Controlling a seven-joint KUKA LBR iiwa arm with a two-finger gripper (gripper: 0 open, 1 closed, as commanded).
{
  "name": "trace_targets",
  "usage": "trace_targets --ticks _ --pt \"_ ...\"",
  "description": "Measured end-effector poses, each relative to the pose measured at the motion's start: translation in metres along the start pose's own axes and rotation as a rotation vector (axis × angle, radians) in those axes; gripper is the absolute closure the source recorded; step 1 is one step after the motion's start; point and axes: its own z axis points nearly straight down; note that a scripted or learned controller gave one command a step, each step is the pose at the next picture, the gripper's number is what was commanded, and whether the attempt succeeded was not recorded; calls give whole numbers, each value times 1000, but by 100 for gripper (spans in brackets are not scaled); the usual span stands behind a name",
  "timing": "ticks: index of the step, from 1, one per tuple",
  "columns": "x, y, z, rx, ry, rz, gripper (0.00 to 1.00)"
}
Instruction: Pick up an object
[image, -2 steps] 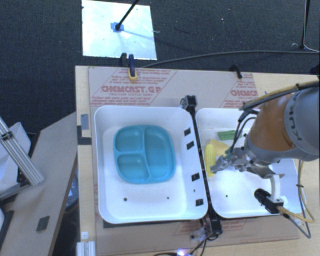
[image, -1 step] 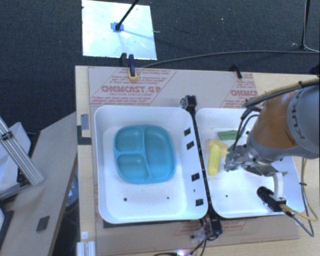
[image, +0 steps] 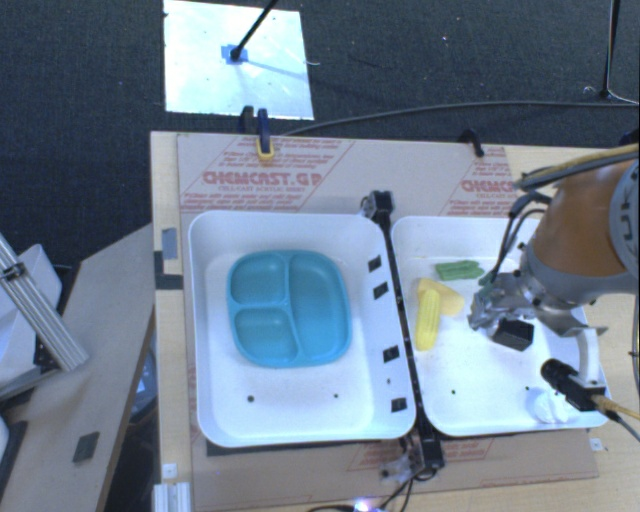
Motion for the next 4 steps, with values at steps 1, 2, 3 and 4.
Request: trace_targets --ticks 1,2,3,4 --pt "0 2 -54 -1 0 -5 100" --pt "57 1 -46 5 3 -10 100" --pt "114 -11 -39 6 4 -11 100" --pt "166 -25 -51 5 3 -11 100"
